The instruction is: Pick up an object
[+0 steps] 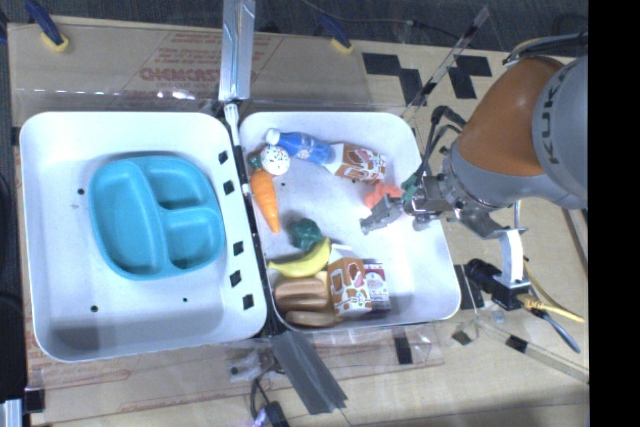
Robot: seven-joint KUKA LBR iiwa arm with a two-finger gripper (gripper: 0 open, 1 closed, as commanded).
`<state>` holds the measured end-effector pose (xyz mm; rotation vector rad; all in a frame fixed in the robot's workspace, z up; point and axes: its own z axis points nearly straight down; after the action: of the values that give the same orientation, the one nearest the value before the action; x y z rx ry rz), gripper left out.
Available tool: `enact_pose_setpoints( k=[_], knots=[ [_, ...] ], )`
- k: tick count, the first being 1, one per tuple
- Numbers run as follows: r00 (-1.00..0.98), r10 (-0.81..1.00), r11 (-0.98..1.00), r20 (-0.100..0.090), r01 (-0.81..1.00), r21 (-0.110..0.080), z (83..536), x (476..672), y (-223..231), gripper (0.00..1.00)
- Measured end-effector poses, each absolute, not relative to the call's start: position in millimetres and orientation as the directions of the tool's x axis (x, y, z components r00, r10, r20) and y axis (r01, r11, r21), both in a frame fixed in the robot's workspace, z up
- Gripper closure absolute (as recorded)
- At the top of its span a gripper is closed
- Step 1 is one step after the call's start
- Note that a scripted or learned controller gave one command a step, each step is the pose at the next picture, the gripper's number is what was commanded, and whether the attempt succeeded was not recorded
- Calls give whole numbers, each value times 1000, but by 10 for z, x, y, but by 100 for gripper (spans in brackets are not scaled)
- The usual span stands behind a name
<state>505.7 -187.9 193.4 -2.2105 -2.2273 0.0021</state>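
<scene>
Carrot (265,198) lengthwise along bin (425,260) divider, tip nearward

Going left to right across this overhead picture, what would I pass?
Blue tray → carrot → green toy → patterned can → end effector → orange band on the arm.

To my left the other white bin (40,215) carries a blue divided tray (157,213) lying flat. Behind both bins runs a cardboard sheet (150,60) with red print, blue clamps (45,23) pinching its far edge.
</scene>
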Motion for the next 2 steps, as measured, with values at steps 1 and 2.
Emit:
enact_pose_setpoints(
  k=[1,2],
  knots=[
    [-14,1000,14,3,1000,-10,1083,5378,-1327,0],
    [-227,974,227,-14,974,10,1075,5281,-1170,0]
  ],
)
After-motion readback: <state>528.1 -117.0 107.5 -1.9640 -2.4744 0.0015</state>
